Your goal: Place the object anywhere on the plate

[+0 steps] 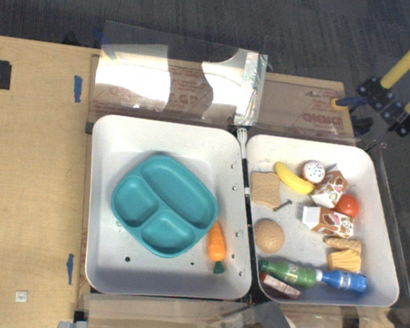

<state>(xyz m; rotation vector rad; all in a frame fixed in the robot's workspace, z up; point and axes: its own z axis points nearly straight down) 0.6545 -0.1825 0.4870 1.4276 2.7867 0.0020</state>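
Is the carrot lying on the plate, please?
No, the carrot lies on the bin floor beside the plate.

Carrot [216,244] beside (perhaps touching) teal plate [164,204]

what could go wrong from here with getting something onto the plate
1. The toys in the right bin are packed tight: the banana touches the bread, so a grasp may catch two or slip.
2. The carrot lies wedged between the plate and the left bin's wall, leaving little room for fingers.
3. The bottle lies on its side and may roll when touched.
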